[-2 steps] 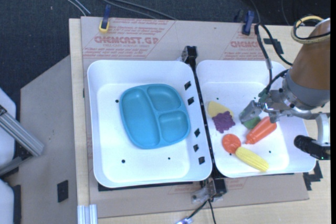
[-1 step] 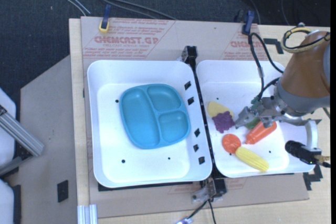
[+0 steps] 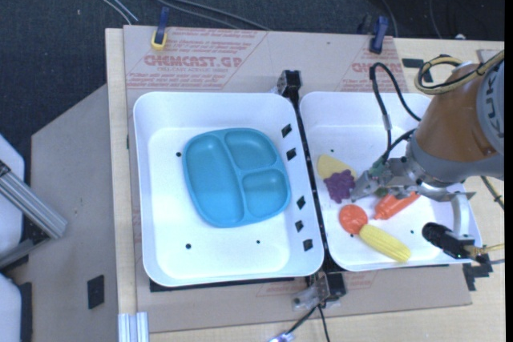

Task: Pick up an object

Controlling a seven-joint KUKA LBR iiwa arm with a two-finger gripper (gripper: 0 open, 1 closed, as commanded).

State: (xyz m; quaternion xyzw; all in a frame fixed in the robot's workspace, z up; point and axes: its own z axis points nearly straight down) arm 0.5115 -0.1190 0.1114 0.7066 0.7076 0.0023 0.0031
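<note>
Hovering low in the right bin point(image 3: 449, 112), gripper point(image 3: 380, 182) over a toy carrot point(image 3: 394, 205), grip state impossible to tell; purple grapes point(image 3: 340, 185) and tomato point(image 3: 353, 217) crowding close, risking a nudged or botched grasp.

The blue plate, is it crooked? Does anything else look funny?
Yes, the blue plate sits tilted in the left bin, its edges not lined up with the bin's walls. In the right bin, the toy foods lie in a loose bunch near the gripper. Nothing looks spilled or broken.
</note>
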